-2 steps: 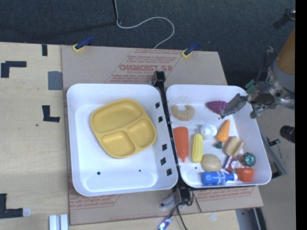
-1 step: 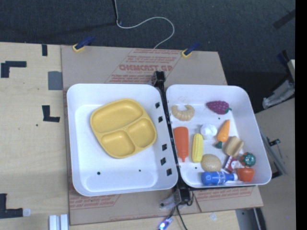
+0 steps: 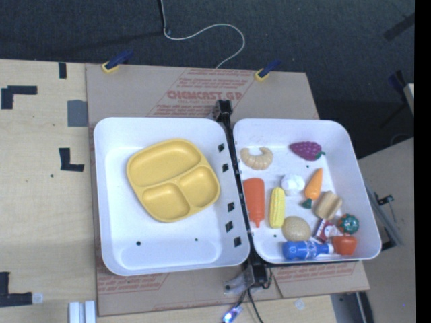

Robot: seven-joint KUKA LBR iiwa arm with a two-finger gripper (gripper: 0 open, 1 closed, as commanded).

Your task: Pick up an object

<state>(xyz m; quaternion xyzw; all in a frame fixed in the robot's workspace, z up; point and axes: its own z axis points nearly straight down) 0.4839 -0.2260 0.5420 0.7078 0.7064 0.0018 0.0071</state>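
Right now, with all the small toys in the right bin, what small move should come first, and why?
Probably bring the arm over the right bin and down above the purple grapes. They lie apart near the far wall, while the other toys crowd together toward the near corner.

Two white bins sit side by side on the bench; the left bin holds a yellow divided plate; the right bin is crowded with toy food: a croissant, purple grapes, a big carrot, corn, a small carrot, a potato, a blue bottle; I cannot place them against my jaws.
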